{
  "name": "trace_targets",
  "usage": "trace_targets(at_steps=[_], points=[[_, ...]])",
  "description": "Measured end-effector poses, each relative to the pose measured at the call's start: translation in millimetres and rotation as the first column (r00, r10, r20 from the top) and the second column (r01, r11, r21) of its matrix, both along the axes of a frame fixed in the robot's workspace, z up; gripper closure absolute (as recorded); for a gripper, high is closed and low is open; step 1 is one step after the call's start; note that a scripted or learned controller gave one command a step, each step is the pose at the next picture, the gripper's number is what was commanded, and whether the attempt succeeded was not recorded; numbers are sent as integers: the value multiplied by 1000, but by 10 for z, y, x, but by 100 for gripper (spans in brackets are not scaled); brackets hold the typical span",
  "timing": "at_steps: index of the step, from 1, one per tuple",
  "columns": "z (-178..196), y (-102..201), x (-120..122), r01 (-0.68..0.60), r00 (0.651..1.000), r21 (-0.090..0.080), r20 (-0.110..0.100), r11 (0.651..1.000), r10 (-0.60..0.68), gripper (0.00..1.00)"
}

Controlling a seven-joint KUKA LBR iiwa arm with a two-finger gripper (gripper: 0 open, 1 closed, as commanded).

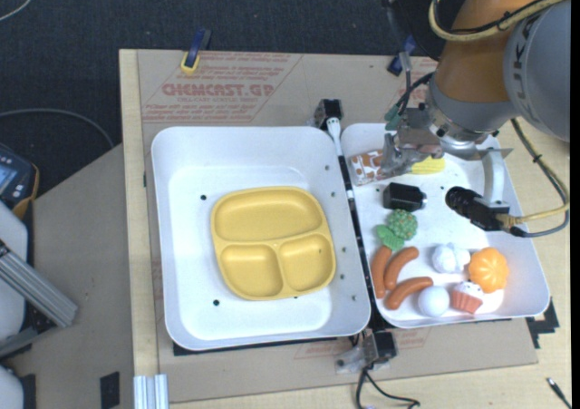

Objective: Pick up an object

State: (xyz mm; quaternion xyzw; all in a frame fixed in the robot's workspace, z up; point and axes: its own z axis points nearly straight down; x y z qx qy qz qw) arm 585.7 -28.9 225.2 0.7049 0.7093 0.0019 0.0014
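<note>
Lower right of frame, right white bin: one white egg, one pink cupcake, one orange pumpkin-shaped toy, two red sausages, one white garlic-like piece, one green broccoli, likely dumped loose as pick candidates. Left bin: one yellow three-compartment plastic tray. Upper right: gripper sits low over a yellow item, just above a black block; jaw state: cannot tell.

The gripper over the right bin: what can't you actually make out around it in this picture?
- Gripper: camera view; too small and cluttered to tell whether its fingers are open or shut.
- Yellow item: partly covered by the gripper and wrist, so its shape is unclear.
- Patterned packet: print too small to read.
- Arm: cut off by the top and right edges.
</note>
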Motion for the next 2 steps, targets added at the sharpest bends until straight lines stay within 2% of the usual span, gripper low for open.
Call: trace_targets(at_steps=[1,2], points=[[69,431,322,0,1000,1,1,1000,0,100],[-29,1041,522,-1,1000,1,-1,1000,1,100]])
